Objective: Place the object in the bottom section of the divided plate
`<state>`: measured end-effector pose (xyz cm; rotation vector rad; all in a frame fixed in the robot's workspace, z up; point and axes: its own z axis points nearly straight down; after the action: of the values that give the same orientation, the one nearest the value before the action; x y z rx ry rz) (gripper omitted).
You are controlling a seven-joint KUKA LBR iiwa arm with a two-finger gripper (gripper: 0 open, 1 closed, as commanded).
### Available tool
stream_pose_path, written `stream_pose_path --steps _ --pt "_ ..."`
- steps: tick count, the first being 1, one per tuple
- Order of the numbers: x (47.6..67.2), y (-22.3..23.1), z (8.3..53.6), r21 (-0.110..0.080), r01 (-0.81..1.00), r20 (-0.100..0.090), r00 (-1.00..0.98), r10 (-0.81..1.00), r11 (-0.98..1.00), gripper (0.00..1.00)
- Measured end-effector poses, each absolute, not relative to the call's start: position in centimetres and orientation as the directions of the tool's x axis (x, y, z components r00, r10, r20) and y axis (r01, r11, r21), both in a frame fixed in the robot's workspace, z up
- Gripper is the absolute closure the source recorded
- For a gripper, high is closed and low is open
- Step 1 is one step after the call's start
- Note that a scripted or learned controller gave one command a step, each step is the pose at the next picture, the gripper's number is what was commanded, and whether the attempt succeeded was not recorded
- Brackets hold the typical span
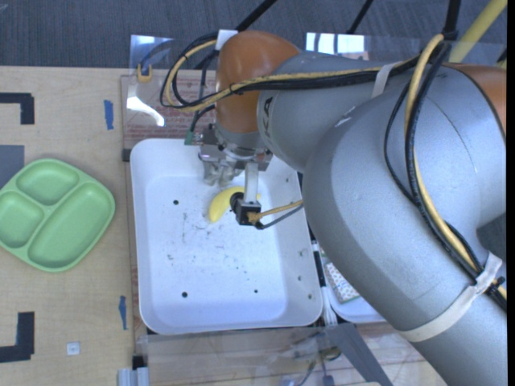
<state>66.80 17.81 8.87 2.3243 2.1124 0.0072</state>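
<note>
We note a yellow banana-shaped object lying in the upper part of the left white bin, directly beneath the gripper. We cannot tell whether the gripper has hold of it. The green divided plate sits on the bench well left of that bin.

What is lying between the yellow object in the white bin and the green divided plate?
In the camera view, between the yellow object and the green divided plate lie bare bin floor, the bin's left wall, then a strip of bare wooden bench.
</note>
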Motion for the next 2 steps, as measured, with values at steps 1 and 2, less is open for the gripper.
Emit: stream_pose_path --steps 1,2 --pt "64.9 16.4 8.9 0.005 0.998 0.003 0.066 0.998 -0.066 1.00" --pt "66.5 22.7 8.9 0.009 0.980 0.002 -0.198 0.980 0.197 1.00"
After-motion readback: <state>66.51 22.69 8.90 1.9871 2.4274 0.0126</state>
